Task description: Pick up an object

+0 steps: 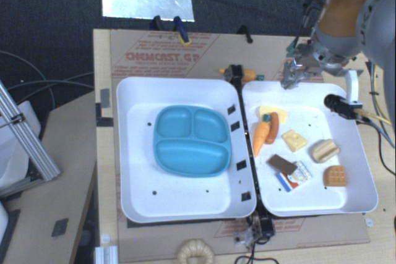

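Claw at upper right, above the right bin's far rim; grip state unclear. Risks clipping rim, missing clustered carrot.

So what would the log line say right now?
end effector: above right bin's far rim, holding nothing | carrot, waffle: in bin | blue plate: left bin

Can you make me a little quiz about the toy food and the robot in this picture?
1. True or false: the blue plate lies in the left bin.
2. Which lies nearest the divider between the bins? A) waffle B) carrot C) bread roll
3. Fill in: the gripper hangs above the right bin's ____ edge.

Key: 1 true; 2 B; 3 far.
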Tool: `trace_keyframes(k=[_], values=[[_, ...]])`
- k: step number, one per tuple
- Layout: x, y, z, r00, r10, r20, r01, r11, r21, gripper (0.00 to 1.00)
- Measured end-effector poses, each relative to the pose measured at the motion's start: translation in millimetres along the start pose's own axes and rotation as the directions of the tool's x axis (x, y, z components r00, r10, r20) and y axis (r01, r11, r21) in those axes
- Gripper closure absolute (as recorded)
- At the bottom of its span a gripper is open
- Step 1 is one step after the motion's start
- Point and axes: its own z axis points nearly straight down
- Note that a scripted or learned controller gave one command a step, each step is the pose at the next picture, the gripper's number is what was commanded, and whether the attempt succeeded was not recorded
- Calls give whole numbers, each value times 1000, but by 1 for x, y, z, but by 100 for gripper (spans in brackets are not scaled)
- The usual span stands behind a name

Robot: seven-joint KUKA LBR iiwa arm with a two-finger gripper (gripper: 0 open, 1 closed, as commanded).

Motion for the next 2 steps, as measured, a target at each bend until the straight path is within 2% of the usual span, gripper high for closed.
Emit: trace_keyframes(k=[1, 2], values=[[49, -4, 1, 1000, 0, 0, 0, 1000, 1, 100], [104, -2, -14, 1000, 1, -1, -1, 1000, 0, 100]])
